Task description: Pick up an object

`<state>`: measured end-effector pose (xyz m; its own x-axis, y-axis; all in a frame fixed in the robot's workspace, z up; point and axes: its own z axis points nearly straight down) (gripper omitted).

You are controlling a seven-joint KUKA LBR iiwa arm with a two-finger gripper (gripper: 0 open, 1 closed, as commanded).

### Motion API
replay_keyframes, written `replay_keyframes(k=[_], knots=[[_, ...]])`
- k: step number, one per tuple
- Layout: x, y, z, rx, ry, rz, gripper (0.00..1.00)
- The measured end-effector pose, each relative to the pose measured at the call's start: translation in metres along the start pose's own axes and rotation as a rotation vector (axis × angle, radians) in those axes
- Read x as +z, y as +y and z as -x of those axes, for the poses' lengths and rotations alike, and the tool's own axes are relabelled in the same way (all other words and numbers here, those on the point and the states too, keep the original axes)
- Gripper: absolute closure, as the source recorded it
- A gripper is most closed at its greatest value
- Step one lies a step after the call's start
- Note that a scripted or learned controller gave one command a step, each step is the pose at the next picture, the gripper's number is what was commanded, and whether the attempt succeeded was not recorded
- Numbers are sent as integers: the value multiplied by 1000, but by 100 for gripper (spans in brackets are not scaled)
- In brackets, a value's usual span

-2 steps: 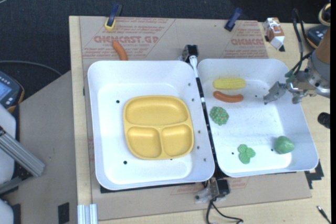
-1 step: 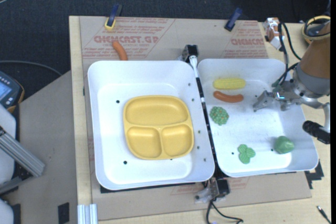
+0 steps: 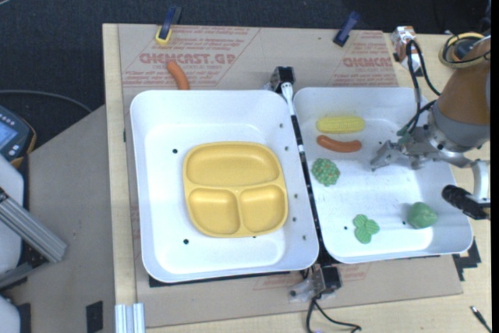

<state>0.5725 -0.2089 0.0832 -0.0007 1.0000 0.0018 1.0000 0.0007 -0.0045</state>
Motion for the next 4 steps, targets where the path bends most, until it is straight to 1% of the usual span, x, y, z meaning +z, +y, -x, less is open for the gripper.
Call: replay_keyframes(k=[1, 2, 3, 4], knots=[[-12, 1, 0, 0, -2, 5, 100], [-56, 3, 4, 0, -5, 11, 100], [-119, 5, -1, -1, -5, 13, 100], [-144, 6, -1, -1, -5, 10, 100]])
